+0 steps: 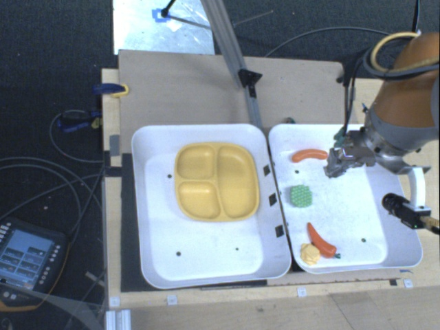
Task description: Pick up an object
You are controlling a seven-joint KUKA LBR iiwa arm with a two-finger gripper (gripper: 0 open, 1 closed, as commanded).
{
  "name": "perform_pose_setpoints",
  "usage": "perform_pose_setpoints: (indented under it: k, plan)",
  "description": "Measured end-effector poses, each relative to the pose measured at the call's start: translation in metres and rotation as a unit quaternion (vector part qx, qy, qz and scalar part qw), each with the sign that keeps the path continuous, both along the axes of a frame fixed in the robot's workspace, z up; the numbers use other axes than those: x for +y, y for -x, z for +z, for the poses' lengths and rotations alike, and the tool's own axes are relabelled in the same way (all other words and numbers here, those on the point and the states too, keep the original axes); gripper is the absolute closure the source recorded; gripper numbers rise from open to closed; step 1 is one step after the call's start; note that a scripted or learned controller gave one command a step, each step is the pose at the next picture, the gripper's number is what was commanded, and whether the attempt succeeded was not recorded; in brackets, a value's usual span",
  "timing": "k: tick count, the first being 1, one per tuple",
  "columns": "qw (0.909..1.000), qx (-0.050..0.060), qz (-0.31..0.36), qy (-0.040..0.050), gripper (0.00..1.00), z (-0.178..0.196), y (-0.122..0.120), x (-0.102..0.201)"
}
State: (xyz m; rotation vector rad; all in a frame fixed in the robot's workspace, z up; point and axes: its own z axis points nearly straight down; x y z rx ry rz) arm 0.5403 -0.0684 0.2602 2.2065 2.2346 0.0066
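A: Where is the gripper [338,163] right now?

B: Over the right bin [385,253], toward its far side, hanging from the grey arm with the orange band [412,57] that comes in from the right. It sits just right of the orange sausage [309,155], which lies flat near the far wall of that bin.

A: Is it holding the sausage, or anything else?

B: Nothing shows between its fingers. From this slanted angle the fingertips are a dark metallic cluster, and I cannot tell whether they are spread or closed (the wrist body covers most of them).

A: What else is in the right bin?

B: A round green object with a bumpy texture [300,196] lies near the middle of the bin's left half, well apart from the gripper. Nearer the front there is a carrot [321,240], slanted, with its lower end beside a small yellow object [311,254] in the near left corner; the two look to be touching.

A: And the left bin [155,253]?

B: It holds a yellow divided plate [216,181] with three compartments, set toward the far side of the bin, lying flat.

A: Anything around the bench?

B: A handheld control pendant [27,260] rests on the dark floor at the near left, with cables running around it.
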Motion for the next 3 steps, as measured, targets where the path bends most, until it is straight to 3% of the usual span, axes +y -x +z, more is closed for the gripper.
perform_pose_setpoints:
  k: [3]
  plan:
    - [1.0000,0.001,-0.001,0.0002,1.00,-0.034,-0.025,0.158]
